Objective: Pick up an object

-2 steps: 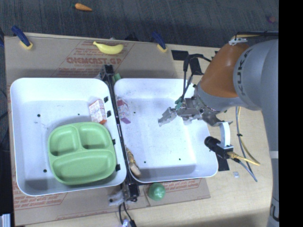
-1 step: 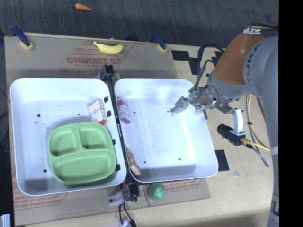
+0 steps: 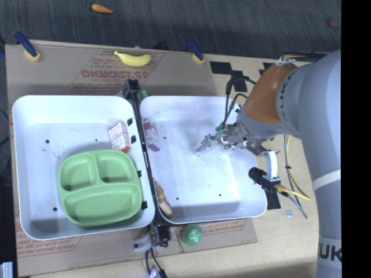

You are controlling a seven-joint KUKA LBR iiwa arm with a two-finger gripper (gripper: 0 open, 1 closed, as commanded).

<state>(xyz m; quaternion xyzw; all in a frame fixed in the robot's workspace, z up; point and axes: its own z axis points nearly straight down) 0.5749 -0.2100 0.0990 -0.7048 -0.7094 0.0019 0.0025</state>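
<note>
The grey arm [image 3: 313, 109] reaches in over the right bin [image 3: 191, 210] from its right rim, and its gripper [image 3: 204, 145] hangs above the bin's bare middle; whether the claw is open or closed I cannot tell. The left bin [image 3: 35, 114] carries a green divided plate [image 3: 101, 185] toward its near edge and a small red-and-white packet [image 3: 119, 135] near its right wall. Another small packet [image 3: 150, 134] lies by the right bin's left wall, a tan object [image 3: 162, 201] in its near left corner. This looks like the approach step; next, the gripper likely must shift left onto one of those.
</note>
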